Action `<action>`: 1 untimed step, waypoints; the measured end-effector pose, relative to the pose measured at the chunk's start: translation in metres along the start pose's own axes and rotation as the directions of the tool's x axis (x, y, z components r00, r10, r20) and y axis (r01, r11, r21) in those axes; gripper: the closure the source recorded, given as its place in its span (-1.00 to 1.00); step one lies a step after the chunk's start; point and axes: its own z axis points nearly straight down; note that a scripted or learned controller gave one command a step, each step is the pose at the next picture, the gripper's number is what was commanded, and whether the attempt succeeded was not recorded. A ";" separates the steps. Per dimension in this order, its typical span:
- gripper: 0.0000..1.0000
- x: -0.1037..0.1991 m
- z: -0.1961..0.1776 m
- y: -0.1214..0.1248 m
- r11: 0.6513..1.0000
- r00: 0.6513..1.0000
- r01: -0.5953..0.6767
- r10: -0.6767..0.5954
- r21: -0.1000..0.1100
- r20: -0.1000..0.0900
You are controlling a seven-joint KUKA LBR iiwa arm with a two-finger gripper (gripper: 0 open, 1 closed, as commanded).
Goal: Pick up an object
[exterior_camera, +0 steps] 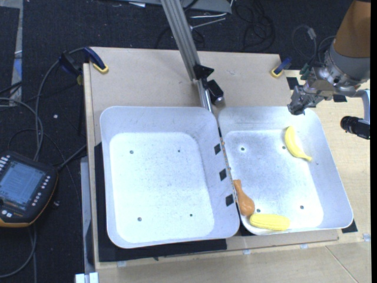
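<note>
A yellow banana (295, 144) lies in the right bin (330, 170), near its far right side. A yellow corn cob (270, 221) rests at that bin's near edge, and an orange pear-shaped piece (243, 200) sits just left of it against the bin's left wall. My gripper (298, 107) hangs over the right bin's far right corner, above and a little behind the banana, apart from it. Nothing shows between its dark fingers.
The left bin (112, 158) sits beside the right one. A slanted metal pole (185, 37) with a clamp comes down to where the bins meet at the back. The arm's orange band (356, 22) is at the top right. A handheld pendant (20, 187) lies off the bench at left.
</note>
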 end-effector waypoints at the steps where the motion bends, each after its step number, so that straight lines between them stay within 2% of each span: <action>1: 1.00 0.044 0.008 0.006 1.000 1.000 0.003 -0.003 0.003 -0.001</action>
